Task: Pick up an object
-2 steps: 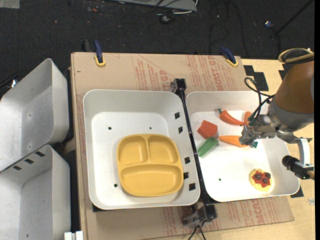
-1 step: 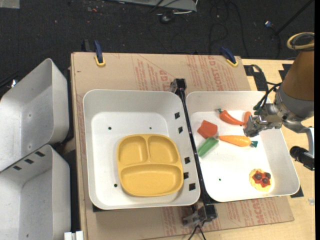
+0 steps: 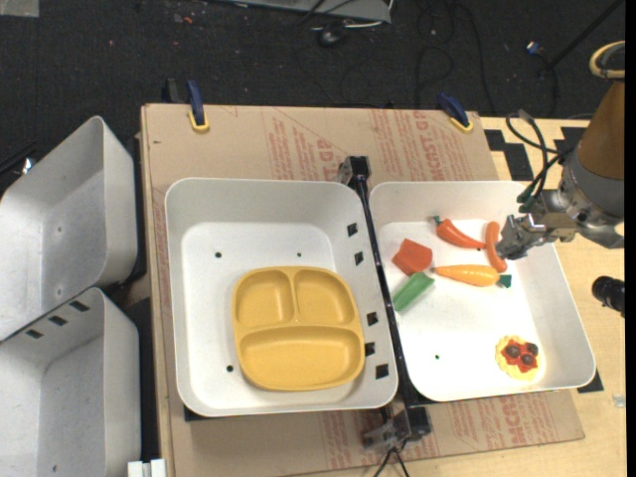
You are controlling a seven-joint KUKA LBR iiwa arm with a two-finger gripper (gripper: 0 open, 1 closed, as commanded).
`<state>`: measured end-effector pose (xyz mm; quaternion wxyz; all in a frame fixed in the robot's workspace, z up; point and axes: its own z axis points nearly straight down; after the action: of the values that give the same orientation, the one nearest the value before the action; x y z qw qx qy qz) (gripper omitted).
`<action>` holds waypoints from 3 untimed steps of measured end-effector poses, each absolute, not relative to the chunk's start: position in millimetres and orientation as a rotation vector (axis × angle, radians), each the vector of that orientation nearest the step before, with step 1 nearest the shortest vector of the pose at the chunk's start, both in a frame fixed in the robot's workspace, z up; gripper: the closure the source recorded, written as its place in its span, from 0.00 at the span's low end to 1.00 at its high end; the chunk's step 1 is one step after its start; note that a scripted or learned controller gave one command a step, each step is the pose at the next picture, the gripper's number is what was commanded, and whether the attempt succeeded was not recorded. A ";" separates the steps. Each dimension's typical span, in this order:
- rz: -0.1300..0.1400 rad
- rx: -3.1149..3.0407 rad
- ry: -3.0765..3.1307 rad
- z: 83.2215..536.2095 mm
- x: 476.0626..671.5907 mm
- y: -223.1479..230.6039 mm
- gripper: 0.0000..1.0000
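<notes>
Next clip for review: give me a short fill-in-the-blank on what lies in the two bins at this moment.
1. The yellow tray lies in the ______ bin.
2. The tray has ______ compartments.
3. The green block lies in the right bin beside a ______ block.
4. The tool is over the ______ bin.

Missing words: left; three; red; right
</notes>
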<state>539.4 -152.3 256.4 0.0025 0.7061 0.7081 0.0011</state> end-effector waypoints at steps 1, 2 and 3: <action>0.002 2.213 2.232 258.1 535.5 -92.7 1.00; 0.002 2.214 2.230 258.4 543.5 -46.5 1.00; 0.003 2.212 2.230 261.2 549.1 3.0 1.00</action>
<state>549.1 3.0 261.2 0.0000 0.7042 0.7100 0.0009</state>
